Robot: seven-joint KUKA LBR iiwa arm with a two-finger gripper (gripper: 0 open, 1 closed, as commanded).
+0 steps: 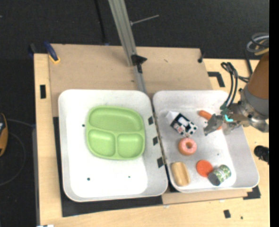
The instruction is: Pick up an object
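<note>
Nothing lifted yet: my fingers (214, 125) hang spread and empty over the right bin (237, 148), beside the carrot (204, 114).

I see a light green plate (116, 132) in the white left bin (73, 174). In the right bin (239, 162) I see a pink donut (187, 147), a tan bread roll (180, 173), an orange disc (204, 167) and a black-and-white toy (183, 124).
</note>
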